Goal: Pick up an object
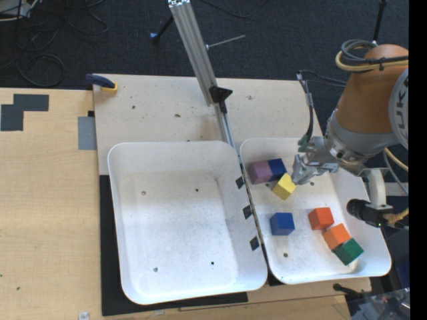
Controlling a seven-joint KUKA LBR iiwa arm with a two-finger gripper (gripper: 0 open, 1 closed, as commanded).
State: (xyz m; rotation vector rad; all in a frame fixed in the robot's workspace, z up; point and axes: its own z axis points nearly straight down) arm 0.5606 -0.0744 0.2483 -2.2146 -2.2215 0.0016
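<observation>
The gripper hangs low in the right bin, just right of the yellow block, which sits tilted, below the purple block and dark blue block. The yellow block lies just down and to the left of the fingertips, apparently touching them. Whether the fingers are spread or closed I cannot tell, and nothing is visibly held between them.

A robotics lab: bench with bins, floor cables.
</observation>
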